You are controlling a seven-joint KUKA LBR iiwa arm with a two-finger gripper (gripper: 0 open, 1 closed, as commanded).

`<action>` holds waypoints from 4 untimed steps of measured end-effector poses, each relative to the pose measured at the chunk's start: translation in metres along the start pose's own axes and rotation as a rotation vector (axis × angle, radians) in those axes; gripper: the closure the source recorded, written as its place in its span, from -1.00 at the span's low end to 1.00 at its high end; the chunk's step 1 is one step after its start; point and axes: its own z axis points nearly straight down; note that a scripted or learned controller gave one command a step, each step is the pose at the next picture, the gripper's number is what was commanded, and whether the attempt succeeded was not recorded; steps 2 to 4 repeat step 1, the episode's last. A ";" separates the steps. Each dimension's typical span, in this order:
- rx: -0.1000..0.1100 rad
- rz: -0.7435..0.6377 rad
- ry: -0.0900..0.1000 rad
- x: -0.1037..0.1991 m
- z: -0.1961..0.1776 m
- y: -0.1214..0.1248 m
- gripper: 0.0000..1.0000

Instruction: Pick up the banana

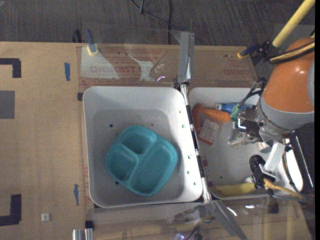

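1. The table [40, 134] carries two white bins side by side, so everything I care about is boxed in.
2. Left bin [100, 96]: holds a teal divided plate [142, 160] lying flat in the middle. Not my target, ignoring it.
3. Right bin [220, 159]: this is where the action is, and the arm [290, 89] hangs over its right half.
4. An orange container [210, 121] with a pale label lies near the divider, and a small blue thing [227, 106] sits at its far end.
5. The banana [236, 188] lies flat along the bin's near wall, tucked into the edge. My guess is that wall will crowd a straight-down grab.
6. The tool [243, 129] hovers mid-bin, well apart from the banana and nearer the orange container. From this angle I can't tell if it's wide or narrow, and I see nothing in it. It needs to come toward the near wall first, I reckon.
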 end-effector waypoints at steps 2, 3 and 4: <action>0.000 0.000 0.000 0.000 0.000 0.000 -1.00; 0.000 0.000 0.000 0.000 0.000 0.000 -1.00; 0.000 0.000 0.000 0.000 0.000 0.000 -1.00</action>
